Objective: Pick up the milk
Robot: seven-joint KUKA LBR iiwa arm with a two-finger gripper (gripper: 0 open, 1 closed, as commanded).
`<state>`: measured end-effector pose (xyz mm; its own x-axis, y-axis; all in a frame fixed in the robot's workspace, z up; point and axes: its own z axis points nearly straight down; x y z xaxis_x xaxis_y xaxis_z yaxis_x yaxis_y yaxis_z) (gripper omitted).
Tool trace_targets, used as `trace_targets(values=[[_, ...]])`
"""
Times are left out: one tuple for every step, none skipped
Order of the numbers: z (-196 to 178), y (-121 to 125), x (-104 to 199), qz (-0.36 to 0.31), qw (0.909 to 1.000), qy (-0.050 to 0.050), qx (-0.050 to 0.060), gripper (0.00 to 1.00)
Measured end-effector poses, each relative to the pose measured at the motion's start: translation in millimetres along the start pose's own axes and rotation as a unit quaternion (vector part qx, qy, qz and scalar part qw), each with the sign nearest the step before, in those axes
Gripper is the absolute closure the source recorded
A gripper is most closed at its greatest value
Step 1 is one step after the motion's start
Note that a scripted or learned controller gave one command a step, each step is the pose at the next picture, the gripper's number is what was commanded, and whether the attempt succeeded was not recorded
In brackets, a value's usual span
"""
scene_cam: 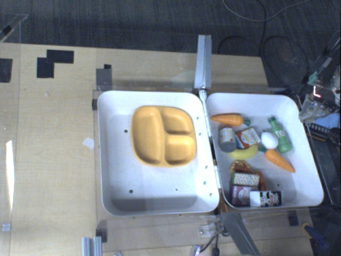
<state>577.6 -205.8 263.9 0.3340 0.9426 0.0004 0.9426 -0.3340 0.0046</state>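
Hand [317, 106] far from boxy milk carton [265, 198]

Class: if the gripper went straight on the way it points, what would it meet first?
The gripper would likely meet the right bin's far corner rim first, then the green bottle; depth unclear.

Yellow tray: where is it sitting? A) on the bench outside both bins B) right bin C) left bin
C: the yellow tray lies inside the left bin, while the carrots, bottle and cartons crowd the right bin.
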Motion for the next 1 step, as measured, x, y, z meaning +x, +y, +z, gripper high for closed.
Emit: trace_targets(values=[[-11.5, 1.5, 1.3, -0.003, 1.0, 0.0, -0.002, 1.0]])
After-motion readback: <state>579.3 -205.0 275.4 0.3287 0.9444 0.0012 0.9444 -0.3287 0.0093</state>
